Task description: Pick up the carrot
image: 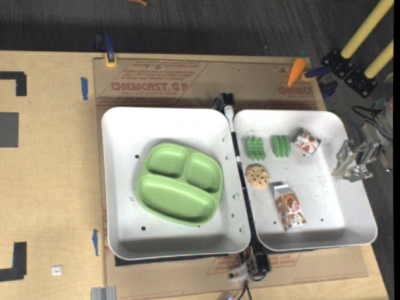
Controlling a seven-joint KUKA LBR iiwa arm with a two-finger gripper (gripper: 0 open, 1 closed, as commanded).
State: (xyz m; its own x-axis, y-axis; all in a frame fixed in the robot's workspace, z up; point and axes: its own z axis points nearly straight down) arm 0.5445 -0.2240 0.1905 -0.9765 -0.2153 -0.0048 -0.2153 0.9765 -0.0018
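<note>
Closest to you, a snack packet (289, 209) lies in the front of the right bin (331, 230), and the gripper (355, 161) hangs at that bin's right rim; you cannot tell whether it is released or clenched, and nothing shows in it. From there the carrot (296, 71) lies away from you and leftward, outside the bin on the cardboard (187, 80) past the far rim, its long axis running near-to-far, leafy end farthest. Mind the blue clamp (317, 73) just beside it; a small wrapped pack (306, 142) sits below the likely path.

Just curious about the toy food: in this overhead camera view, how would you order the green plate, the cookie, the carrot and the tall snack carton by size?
Largest to smallest:
1. green plate
2. snack carton
3. cookie and carrot: too alike to rank; the carrot lies farther from the camera.
</note>
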